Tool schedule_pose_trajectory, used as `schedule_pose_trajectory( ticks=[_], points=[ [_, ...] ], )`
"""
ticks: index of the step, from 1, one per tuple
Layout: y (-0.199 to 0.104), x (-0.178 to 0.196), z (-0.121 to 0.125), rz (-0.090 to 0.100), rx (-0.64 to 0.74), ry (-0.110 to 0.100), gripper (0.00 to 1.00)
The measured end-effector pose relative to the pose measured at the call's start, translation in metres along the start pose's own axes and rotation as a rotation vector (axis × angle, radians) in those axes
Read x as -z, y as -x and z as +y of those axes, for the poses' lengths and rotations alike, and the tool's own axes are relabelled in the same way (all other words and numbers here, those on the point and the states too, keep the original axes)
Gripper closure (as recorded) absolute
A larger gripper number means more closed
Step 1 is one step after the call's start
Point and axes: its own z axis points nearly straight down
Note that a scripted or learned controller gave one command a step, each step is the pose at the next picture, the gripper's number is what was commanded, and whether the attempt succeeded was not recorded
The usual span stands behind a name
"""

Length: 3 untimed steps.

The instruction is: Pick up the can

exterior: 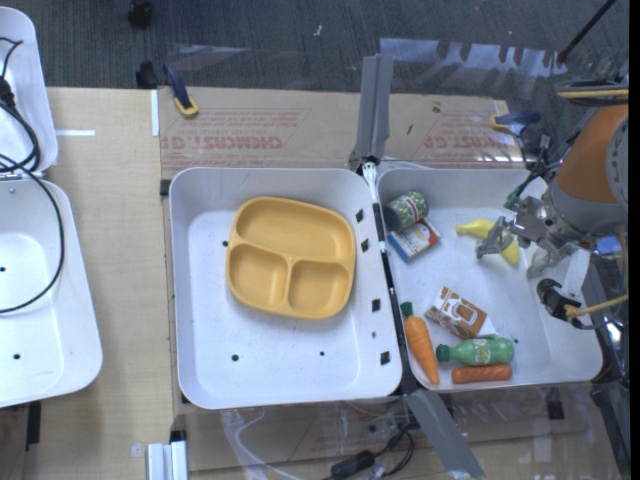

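Note:
The can (408, 208), with a green label and a pale top, sits in the far left corner of the right bin (560, 363), close to the wall between the bins. My gripper (518, 252) hovers well to the can's right, at the right side of the same bin. It is open, its grey fingers (492, 244) spread apart. A yellow banana (482, 229) lies just under and left of the fingers and is not gripped. The arm's orange band (592, 156) shows above the wrist.
A red, white and blue packet (416, 239) lies right in front of the can. A brown carton (458, 314), a carrot (421, 347), a green bottle (481, 350) and a red-orange vegetable (481, 374) fill the near part. The left bin (200, 358) holds a yellow divided plate (291, 257).

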Motion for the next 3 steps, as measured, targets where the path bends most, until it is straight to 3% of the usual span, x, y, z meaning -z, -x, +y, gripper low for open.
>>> schedule_pose_trajectory(
  ticks=[1,2,3],
  points=[
    [-0.065,-0.002,-0.041,-0.014,-0.295,0.005,0.0],
    [-0.022,0.023,-0.022,-0.014,-0.497,0.009,0.0],
    [0.0,0.0,-0.014,-0.013,-0.483,0.008,0.0]
  ],
)
